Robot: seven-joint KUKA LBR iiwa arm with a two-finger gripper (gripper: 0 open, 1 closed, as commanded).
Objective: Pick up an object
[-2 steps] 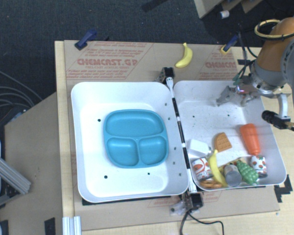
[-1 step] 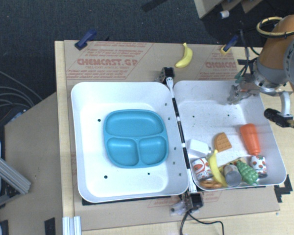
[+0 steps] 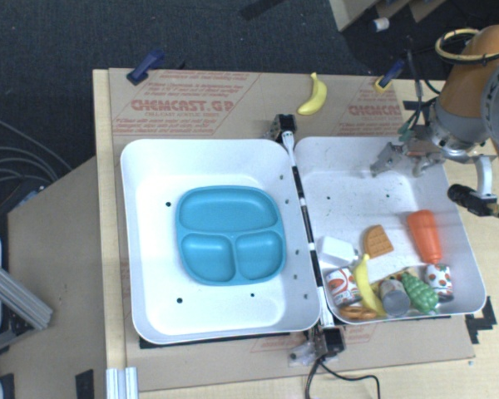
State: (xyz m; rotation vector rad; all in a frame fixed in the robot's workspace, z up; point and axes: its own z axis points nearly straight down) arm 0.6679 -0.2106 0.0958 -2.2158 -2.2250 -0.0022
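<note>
Far left on the board (image 3: 191, 106), near its back corner: one blue clip (image 3: 144, 67), lying flat, outside both bins.

Left bin (image 3: 137, 223): holds one blue tray (image 3: 229, 233) with three compartments, set roughly in the middle of the bin floor.

Board behind the bins, above the seam between them: one yellow banana (image 3: 313, 96), curved, lying apart from both bin rims. A second blue clip (image 3: 388, 76) lies further right on the same strip.

Right bin (image 3: 349, 181): back half of the floor bare but for dark specks. All objects are crowded into the front half, towards the front right corner, well apart from the gripper.
- white block (image 3: 337, 248), nearest the seam.
- red-and-white can (image 3: 341, 285), just in front of the block, on its side.
- small banana (image 3: 363, 281), lying across the can's right edge.
- tan cracker (image 3: 378, 241), tilted, behind the small banana.
- white box (image 3: 391, 266), flat, between the cracker and the front row.
- grey disc (image 3: 393, 299), at the front rim.
- green toy (image 3: 418, 293), knobbly, beside the disc.
- orange carrot (image 3: 425, 233), lying lengthwise, apart from the pile on its back right side.
- red-and-white spotted piece (image 3: 438, 279), in front of the carrot, touching the green toy.

Right side: arm (image 3: 470, 81), reaching in over the right bin's back right corner. Gripper (image 3: 399, 166) hangs above the bare back of that bin, its two fingers spread apart with nothing between them.
</note>
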